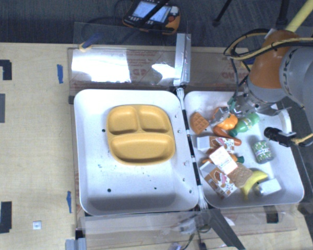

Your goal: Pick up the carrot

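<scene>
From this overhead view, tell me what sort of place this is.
Probably a robot lab's pick-and-place bench: two white bins on a taped bench, toy food like the carrot, and a handheld control pendant nearby.

Tray [141, 134] in left bin [88, 155]

Your carrot [229, 123] is a small orange toy with a green top, lying on its side in the right bin [292, 184], toward the bin's far end. It rests among other toy foods, touching a green piece on its right.
</scene>
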Controlling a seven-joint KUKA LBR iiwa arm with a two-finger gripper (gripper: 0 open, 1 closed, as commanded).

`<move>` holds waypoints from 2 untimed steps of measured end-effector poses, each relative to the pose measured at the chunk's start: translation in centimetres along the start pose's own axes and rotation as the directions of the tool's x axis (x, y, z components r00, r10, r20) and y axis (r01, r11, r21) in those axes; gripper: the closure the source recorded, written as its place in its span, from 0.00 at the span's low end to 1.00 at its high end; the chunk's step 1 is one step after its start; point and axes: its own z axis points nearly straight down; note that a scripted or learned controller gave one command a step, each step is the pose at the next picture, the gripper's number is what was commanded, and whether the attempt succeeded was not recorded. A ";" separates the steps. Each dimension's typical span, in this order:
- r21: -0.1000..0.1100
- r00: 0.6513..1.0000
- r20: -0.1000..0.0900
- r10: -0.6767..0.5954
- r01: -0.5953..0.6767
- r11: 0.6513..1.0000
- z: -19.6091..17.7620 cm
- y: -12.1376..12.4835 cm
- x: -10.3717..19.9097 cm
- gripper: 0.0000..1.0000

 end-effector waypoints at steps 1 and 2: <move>-0.002 1.000 0.001 -0.002 0.002 1.000 -0.9 0.2 0.1 1.00; 0.006 0.999 -0.001 0.050 -0.050 0.999 -12.8 2.6 5.3 1.00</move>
